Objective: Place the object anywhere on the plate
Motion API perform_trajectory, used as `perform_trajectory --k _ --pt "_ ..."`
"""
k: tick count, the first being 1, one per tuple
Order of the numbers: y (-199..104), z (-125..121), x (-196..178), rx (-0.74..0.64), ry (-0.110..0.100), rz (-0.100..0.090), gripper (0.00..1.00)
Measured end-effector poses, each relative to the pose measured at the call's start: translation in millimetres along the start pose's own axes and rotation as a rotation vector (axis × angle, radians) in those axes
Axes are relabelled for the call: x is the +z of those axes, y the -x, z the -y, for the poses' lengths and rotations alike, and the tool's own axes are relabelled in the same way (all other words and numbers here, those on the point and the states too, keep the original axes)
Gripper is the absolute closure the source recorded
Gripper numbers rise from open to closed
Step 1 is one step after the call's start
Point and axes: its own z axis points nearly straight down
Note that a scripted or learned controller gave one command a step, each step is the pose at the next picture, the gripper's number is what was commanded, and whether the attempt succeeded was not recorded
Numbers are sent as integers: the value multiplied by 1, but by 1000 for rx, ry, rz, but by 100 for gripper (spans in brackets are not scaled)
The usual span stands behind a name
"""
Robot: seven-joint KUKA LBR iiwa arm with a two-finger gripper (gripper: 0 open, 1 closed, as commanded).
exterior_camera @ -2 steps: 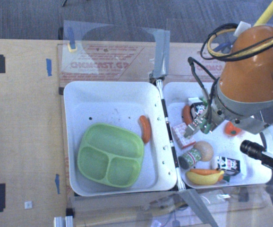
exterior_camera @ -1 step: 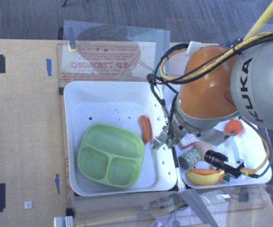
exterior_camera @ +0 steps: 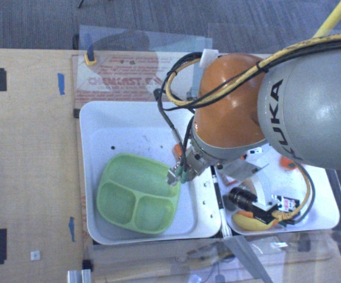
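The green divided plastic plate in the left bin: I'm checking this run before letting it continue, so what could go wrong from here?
1. The claw hangs at the right edge of the green divided plastic plate, not over its middle. Anything released there could land on the rim and slide off into the left white bin.
2. The grey and orange arm hides the claw tips, so a grasp cannot be confirmed; it may be carrying nothing.

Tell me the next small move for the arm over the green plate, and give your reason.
Probably a short shift left and down toward the plate's middle before any release. The gripper hangs at the right rim of the green plate in the left bin, so anything dropped here could land on the rim or slide off. I cannot tell whether it carries anything.
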Motion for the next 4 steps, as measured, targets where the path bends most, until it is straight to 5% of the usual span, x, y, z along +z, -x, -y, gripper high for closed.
perform_trajectory --k 1,2,3,4 --pt "95 73 59 -160 -2 -2 100" --pt "55 45 59 -304 -1 -2 100" --pt "31 -10 71 -309 1 0 100" --pt "27 -21 -1 -285 0 0 100"
